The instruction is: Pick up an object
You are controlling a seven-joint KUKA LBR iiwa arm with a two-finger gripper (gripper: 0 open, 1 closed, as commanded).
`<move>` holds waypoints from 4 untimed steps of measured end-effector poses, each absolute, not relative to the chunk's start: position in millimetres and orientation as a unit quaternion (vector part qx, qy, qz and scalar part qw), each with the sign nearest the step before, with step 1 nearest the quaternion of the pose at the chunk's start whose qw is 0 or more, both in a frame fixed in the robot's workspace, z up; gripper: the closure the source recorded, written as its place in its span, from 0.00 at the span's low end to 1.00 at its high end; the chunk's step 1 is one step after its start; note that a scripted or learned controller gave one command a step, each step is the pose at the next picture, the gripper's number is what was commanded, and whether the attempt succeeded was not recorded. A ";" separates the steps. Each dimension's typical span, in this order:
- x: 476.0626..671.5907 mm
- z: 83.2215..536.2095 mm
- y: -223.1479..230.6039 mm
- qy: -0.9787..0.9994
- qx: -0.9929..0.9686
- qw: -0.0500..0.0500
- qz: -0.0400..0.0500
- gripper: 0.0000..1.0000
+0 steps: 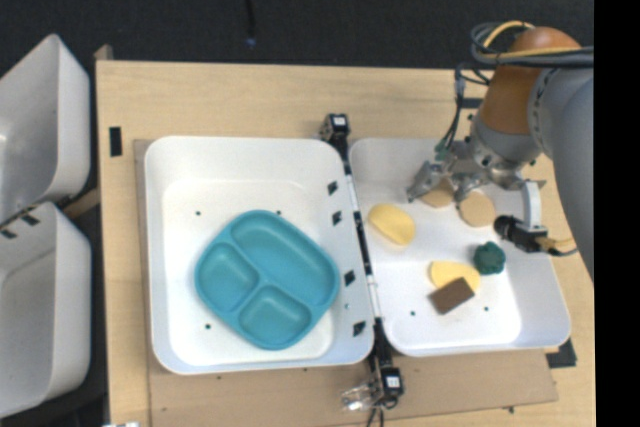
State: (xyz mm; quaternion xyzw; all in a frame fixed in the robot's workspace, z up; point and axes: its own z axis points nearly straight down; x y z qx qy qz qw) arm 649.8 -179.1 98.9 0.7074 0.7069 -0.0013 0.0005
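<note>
I see the left bin [170, 215] holding a blue tray [265, 278]. In the right bin [530, 315], my gripper [447, 183] sits at twelve o'clock with fingers spread, over a tan piece [438, 199]. A yellow lump [392, 224] lies at nine o'clock.

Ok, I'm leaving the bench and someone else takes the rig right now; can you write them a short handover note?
Gripper: low in the right bin, at its far side, fingers spread, nothing between them. It stands just above two tan pieces.
Right bin also holds a yellow lemon-like piece, a yellow wedge with a brown block lying on it, and a dark green piece.
Left bin: a blue divided plate.
Done: nothing lifted yet.
Left: close on one object, likely a tan piece, and raise it.
</note>
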 end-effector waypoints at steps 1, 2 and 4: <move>651.6 113.7 -180.3 0.707 0.707 0.004 0.001 1.00; 656.3 174.8 -188.1 0.706 0.708 0.003 0.002 1.00; 666.0 225.3 -130.4 0.709 0.705 0.000 0.000 1.00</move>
